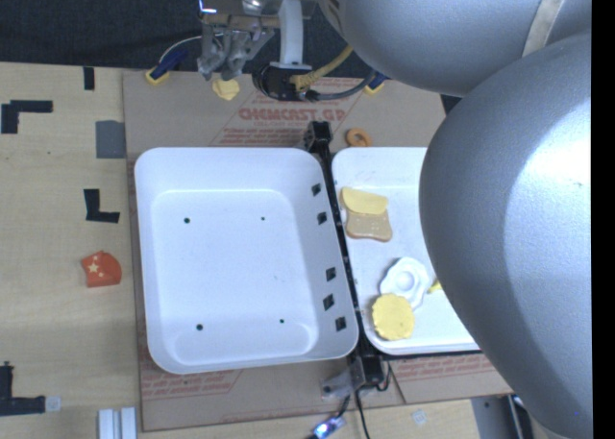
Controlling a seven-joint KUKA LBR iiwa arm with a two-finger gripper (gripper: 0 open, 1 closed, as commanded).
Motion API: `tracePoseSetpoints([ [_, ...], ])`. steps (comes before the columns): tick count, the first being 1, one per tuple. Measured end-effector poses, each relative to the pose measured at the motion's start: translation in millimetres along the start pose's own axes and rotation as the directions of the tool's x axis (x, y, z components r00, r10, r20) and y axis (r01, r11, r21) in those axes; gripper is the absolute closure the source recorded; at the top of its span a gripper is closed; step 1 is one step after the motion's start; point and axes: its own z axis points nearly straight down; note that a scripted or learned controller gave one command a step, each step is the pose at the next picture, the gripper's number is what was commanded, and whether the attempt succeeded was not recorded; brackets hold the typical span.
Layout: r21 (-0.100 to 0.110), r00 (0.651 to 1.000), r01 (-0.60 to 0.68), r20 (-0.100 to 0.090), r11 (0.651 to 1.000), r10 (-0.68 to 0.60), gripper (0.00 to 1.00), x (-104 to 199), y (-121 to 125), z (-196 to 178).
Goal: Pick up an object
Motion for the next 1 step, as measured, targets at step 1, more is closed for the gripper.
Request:
tracePoseSetpoints([
  [1, 0.002, 1.000, -0.001, 0.001, 1.000, 0.001, 1.00, -0.3, -10.3, -56.3],
])
